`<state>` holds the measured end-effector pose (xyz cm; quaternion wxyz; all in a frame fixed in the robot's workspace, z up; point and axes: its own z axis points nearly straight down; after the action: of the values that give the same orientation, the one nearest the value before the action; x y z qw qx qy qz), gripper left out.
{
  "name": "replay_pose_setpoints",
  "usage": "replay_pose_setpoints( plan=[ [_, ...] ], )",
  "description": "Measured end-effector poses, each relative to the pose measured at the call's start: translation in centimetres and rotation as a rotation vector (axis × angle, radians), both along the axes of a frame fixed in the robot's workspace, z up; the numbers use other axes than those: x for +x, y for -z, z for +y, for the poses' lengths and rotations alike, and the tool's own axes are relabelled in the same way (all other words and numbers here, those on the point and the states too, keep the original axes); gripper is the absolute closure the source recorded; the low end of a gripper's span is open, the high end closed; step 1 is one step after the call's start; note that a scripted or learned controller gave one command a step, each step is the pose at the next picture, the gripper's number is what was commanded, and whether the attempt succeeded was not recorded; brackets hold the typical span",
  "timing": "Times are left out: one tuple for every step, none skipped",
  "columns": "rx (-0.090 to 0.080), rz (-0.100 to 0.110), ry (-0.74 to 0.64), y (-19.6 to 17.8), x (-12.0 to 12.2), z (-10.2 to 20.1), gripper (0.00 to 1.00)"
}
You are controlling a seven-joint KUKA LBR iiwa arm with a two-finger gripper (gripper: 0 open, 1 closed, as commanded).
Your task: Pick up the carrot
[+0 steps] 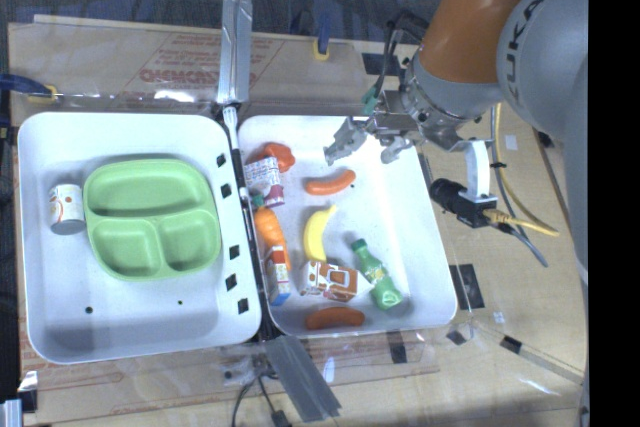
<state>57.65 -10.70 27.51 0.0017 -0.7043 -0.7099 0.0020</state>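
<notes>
Gripper (365, 141) over right bin (432, 245), toward its 1 o'clock corner, fingers spread apart with nothing between them. Carrot (269, 228) against that bin's left wall, at 9 o'clock, well apart from gripper, at 7 o'clock from it. Can (264, 176) just above carrot, banana (317, 231) at its 3 o'clock, sausage (329, 182) below gripper. Green bottle (373, 273) at 5 o'clock of banana. Green tray (152, 217) and cup (66, 209) in left bin (40, 140)
</notes>
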Motion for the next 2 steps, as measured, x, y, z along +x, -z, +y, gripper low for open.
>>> replay_pose_setpoints(
  plan=[
    [0.000, 0.000, 0.032, 6.2, -5.5, 2.7, 0.00],
    [-0.001, -0.001, 0.046, 5.2, -0.4, 10.8, 0.00]
  ],
)
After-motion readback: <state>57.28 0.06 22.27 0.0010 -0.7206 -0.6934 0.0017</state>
